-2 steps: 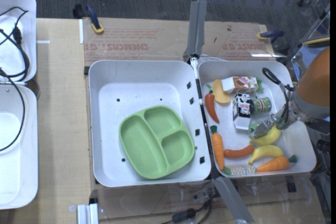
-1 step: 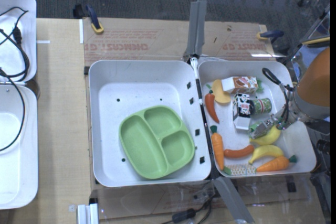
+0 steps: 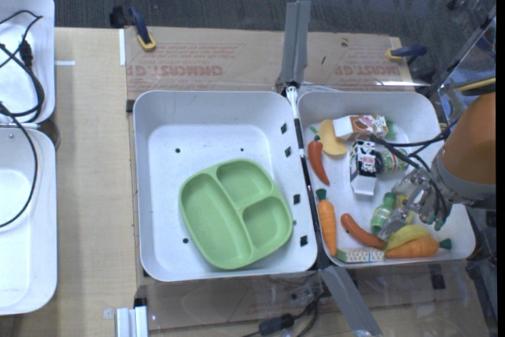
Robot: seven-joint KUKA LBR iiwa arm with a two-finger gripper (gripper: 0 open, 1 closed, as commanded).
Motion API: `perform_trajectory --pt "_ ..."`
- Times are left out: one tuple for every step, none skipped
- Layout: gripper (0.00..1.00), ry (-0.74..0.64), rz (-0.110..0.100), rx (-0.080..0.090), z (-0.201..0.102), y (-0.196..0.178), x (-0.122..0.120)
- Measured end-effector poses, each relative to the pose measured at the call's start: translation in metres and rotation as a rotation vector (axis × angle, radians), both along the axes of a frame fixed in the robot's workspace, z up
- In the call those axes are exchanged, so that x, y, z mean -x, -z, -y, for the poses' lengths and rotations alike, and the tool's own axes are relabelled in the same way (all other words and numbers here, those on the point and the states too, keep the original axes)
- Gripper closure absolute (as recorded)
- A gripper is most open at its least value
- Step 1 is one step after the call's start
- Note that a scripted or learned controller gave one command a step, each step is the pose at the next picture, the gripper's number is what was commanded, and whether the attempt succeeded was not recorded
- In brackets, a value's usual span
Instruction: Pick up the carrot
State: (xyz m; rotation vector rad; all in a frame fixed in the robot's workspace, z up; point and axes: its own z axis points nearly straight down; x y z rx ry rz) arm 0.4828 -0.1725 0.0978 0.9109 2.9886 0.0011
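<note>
Wooden tabletop [image 3: 87,170] is carrying two white bins, and the carrot [image 3: 327,226] is lying untouched against the right bin's [image 3: 426,102] left wall while the jaws [image 3: 406,205], whose state I cannot tell, are hovering nearby.

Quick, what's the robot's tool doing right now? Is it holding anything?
Tool: low in the right bin, among the toy foods beside the banana; open or closed cannot be told, and no carrot shows in it.
</note>
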Motion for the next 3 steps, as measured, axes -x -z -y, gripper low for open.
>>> perform_trajectory --pt "0.0 -0.024 -0.002 0.0 0.05 0.0 -0.123" --pt "0.0 -0.256 -0.006 0.003 0.051 0.001 -0.165" --pt "0.0 0.008 -0.013 -0.004 0.05 -0.044 -0.139"
